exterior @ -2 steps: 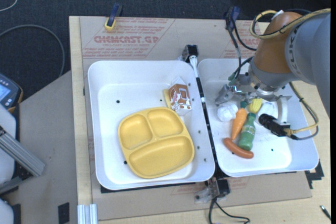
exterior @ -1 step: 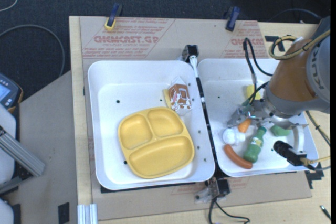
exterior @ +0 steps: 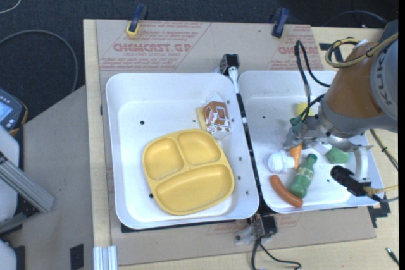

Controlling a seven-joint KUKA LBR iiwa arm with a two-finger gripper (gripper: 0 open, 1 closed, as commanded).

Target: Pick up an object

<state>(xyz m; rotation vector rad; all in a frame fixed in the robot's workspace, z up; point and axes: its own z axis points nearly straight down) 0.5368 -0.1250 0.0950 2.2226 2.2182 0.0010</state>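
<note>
- A grey KUKA arm (exterior: 361, 92) with an orange band reaches in over the right bin (exterior: 266, 88), its gripper (exterior: 297, 136) low among a cluster of small items near the middle of that bin.
- Whether the gripper is spread wide, drawn narrow or closed on anything cannot be told from this slanted overhead view; the wrist hides the working end.
- By the look of it the pick is unfinished: every item appears to rest on the bin floor, and nothing is seen lifted.
- Closest to the gripper is a small orange carrot-like piece (exterior: 296, 152), just below it, with a yellow piece (exterior: 301, 112) just above; either could be the target, and which one is not clear.
- A green bottle (exterior: 303, 177) lies toward the bin's near edge, its long axis running roughly from near edge to far edge with a slight lean, cap end pointing toward the gripper.
- A sausage-shaped toy (exterior: 285, 191) lies at a slant by the near edge, beside the bottle's base; a white round item (exterior: 277, 162) sits just left of the bottle's cap.
- In the left bin (exterior: 120, 98), a yellow divided plate (exterior: 187, 171) fills the near half, with a small printed packet (exterior: 216, 117) at its far right corner.
- Left to do, in judgement: close on one item and raise it clear.
</note>
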